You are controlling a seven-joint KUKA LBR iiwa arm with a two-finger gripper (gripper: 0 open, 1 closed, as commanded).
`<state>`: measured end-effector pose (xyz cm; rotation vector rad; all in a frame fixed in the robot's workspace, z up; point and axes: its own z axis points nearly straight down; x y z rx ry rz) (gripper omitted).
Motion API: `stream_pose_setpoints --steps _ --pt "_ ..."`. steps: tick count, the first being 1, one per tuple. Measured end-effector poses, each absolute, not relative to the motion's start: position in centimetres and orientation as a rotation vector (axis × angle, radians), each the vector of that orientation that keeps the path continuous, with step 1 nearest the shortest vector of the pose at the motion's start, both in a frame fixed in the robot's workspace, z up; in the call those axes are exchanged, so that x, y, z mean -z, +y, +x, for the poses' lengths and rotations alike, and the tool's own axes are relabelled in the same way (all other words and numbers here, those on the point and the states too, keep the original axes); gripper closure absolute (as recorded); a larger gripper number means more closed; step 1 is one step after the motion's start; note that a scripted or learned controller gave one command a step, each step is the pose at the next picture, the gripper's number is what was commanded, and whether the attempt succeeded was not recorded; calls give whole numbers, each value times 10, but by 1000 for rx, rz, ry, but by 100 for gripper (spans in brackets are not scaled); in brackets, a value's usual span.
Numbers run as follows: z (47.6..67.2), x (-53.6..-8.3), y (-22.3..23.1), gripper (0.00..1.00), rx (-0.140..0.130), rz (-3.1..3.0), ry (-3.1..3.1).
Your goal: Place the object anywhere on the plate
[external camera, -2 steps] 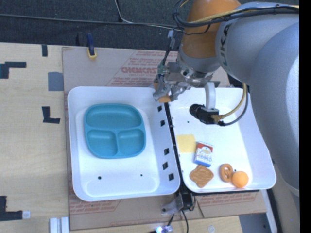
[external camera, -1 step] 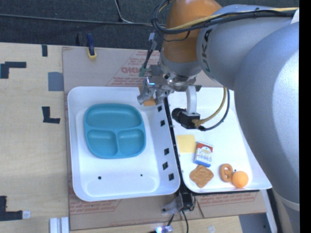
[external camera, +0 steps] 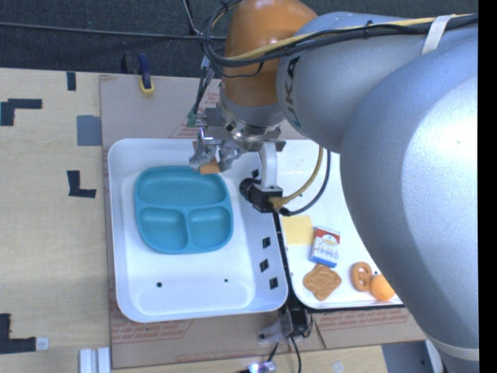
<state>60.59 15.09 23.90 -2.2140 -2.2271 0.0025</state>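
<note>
Small orange-brown lump (external camera: 209,169), shape unclear, pinched between fingers of metal two-finger gripper (external camera: 208,162), just above far rim of blue three-compartment plastic plate (external camera: 184,209), itself inside left white bin (external camera: 124,231).

The plate (external camera: 184,210) was a light blue, rounded-rectangle tray with three compartments: one long section across its far side and two smaller ones along its near side. It lay flat in the left bin, toward that bin's far end and nearer its left wall. A small orange-brown object (external camera: 209,169) sat just over the plate's far right corner, beneath the gripper; its shape was too small to tell.
</note>
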Motion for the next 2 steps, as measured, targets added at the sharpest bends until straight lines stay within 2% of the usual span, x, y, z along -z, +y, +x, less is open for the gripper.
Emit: stream_pose_setpoints --steps 1,2 --pt "617 -218 165 100 -5 -2218 -2224" --pt "617 -219 165 0 -4 -2219 -2223"
